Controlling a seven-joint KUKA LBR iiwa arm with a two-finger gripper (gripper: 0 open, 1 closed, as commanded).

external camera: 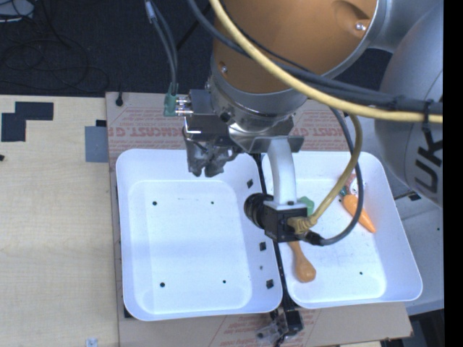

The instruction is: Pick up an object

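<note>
Camera view
Arm: the grey arm with its orange band [289, 20] fills the top of the view and hangs over the far edge of both bins.
Gripper [206, 166]: a dark cluster hanging over the far rim of the left bin; whether it is open or closed cannot be told, and nothing is seen in its hold.
Left bin [137, 266]: white, shallow, lying on the left of the pair.
Right bin [391, 266]: white, touching the left bin along the middle divide.
Wooden spoon-like object [302, 264]: tan, lying in the right bin near the divide, its upper end hidden under a black fitting.
Orange carrot-like object [359, 214]: in the right bin, towards its right side, well apart from the gripper.
Green piece [307, 205]: small, beside the black fitting.
Yellow hose [340, 186]: hanging down across the right bin.
</note>
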